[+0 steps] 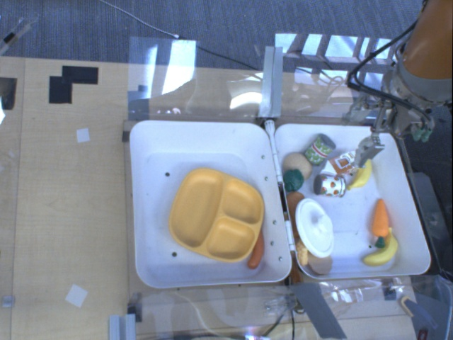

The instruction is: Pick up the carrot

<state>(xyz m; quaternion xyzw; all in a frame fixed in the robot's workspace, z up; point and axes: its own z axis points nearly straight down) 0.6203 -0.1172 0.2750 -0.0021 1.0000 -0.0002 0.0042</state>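
Observation:
The carrot (381, 218), orange with a green stub at its near end, lies in the right bin (417, 257) close to the right wall. It is free, with nothing touching it but a yellow banana (382, 252) just below it. My gripper (371, 146) hangs over the far part of the right bin, above a small box (343, 163) and a second banana (361, 176). It is well up and slightly left of the carrot and carries nothing that I can see.
The right bin also holds a green can (319, 149), a potato (297, 164), a dark green item (293, 180), a patterned can (330, 185) and a white lid (314, 227). The left bin (152, 190) holds a yellow divided plate (216, 214) and an orange-red stick (256, 252).

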